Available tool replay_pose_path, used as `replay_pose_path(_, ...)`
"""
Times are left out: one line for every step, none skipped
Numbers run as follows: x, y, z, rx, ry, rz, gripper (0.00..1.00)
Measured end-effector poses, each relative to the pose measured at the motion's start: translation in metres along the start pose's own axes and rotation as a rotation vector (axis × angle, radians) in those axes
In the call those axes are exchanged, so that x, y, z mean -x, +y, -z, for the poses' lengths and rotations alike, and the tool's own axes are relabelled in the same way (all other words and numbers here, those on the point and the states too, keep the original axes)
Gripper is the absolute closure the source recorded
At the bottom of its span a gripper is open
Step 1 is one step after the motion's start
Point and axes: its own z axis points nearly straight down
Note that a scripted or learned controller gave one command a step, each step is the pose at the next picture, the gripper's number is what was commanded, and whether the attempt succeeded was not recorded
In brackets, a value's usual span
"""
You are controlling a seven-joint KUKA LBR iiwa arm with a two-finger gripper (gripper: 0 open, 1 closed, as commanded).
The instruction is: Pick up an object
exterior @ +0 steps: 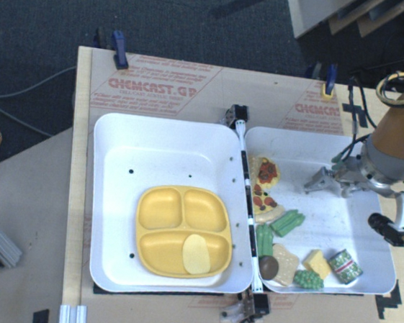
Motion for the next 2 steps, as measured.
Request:
replay_pose_path(-0.097, 0.018, 0.071, 0.010, 0.001, 0.016, 0.00)
replay_pose_path(-0.100, 0.044, 0.013, 0.011, -0.003, 0.004, 0.00)
